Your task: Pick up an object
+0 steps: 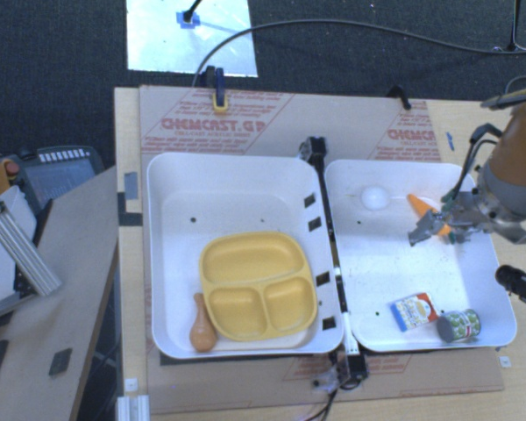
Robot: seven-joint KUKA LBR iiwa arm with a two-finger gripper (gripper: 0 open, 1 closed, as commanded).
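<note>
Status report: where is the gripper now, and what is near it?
Gripper low over right bin, beside orange piece. White ball apart to its left. Small carton and can at near edge, untouched.

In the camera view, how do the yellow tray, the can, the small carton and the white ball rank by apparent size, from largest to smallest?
1. Yellow tray, by far the largest.
2. Carton and can: they look about alike, so I do not rank them.
3. White ball, slightly smaller.
</note>
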